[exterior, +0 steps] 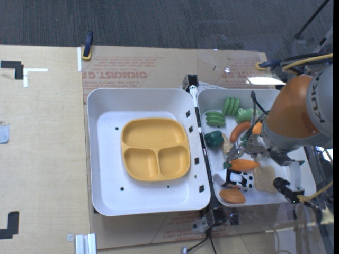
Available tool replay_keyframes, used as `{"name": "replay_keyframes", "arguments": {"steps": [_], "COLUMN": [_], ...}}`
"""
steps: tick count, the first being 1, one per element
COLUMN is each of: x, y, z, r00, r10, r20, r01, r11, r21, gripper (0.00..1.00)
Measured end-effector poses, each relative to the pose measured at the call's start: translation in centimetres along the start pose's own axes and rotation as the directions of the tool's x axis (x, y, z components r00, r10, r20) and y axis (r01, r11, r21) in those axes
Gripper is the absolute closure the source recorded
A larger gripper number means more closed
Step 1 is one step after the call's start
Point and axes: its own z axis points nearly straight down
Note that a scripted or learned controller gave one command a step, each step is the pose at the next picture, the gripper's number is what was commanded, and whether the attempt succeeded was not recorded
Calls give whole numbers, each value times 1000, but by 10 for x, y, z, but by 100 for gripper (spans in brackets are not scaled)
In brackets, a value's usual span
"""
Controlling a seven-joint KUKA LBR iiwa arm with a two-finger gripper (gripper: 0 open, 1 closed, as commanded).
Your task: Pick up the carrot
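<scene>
Hand down in right bin — above carrot — grip state unclear.

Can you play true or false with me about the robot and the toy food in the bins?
1. The yellow plate lies in the left bin. True.
2. The yellow plate is full of toy food. False: its three sections hold nothing.
3. The gripper is over the right bin, close above the carrot. True.
4. The green pieces sit on the cardboard outside the bins. False: they lie in the right bin, near its far end.
5. The black-and-white toy lies in the right bin, just in front of the carrot. True.
6. The arm reaches into the left bin. False: it is over the right bin.
</scene>
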Motion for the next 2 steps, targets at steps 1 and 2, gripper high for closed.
{"name": "replay_keyframes", "arguments": {"steps": [1, 2], "x": [-3, -3], "y": [-19, -18], "z": [6, -2], "r00": [955, 954], "r10": [295, 301], "r20": [-3, -2], "r01": [-295, -301], "r11": [955, 954], "r21": [4, 4], "gripper": [0, 100]}}
